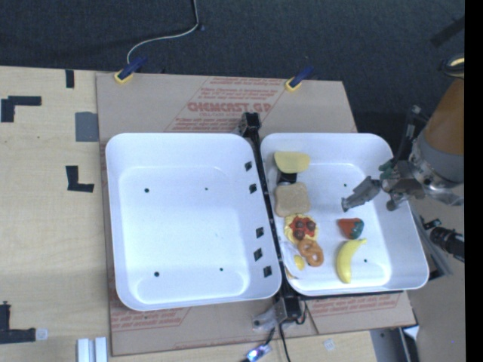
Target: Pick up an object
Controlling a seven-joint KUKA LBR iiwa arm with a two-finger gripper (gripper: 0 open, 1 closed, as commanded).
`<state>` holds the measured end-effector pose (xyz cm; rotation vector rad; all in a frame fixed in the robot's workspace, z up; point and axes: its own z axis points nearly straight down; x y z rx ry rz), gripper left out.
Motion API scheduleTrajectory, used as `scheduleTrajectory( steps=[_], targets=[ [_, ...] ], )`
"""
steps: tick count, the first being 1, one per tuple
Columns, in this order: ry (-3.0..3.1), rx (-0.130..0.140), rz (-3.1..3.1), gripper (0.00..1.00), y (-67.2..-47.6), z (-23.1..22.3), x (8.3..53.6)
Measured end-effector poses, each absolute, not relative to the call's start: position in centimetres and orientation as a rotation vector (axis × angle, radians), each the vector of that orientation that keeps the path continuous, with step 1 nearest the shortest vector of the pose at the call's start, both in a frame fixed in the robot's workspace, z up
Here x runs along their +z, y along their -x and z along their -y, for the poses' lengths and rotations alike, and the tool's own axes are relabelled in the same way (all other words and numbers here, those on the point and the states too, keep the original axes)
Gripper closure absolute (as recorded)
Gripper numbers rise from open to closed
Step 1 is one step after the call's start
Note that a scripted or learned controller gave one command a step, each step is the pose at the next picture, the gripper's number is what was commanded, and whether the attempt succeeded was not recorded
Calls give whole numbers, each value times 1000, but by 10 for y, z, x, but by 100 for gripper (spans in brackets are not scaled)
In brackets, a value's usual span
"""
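Claw point(375, 193) fingers spread, seemingly empty, above strawberry point(350, 227) in right bin point(404, 236).

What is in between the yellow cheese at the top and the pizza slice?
In the camera view, the brown slice of bread lies between the yellow cheese and the pizza slice, all along the left side of the right bin.

— What's in the right bin point(377, 151) on my feed?

— Along its left wall I see a yellow wedge point(291, 161), a bread slice point(292, 199) and a pizza slice point(303, 236). A strawberry point(350, 227) and banana point(346, 259) lie further right.

— The gripper point(375, 193)?

— Just above the strawberry, fingers spread, holding nothing. The left bin point(181, 219) sits beside the right one.
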<state>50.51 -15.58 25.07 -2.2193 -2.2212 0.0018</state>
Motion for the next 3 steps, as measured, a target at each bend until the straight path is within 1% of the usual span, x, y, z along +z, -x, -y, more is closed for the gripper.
scheduleTrajectory(
  steps=[1, 2, 3],
  targets=[
    [2215, 4, 2223, 0, -557, 155, 97],
    [2222, 1, 2220, 0, -545, 194, 84],
    [2225, -1, 2222, 0, -499, 218, 86]
  ],
)
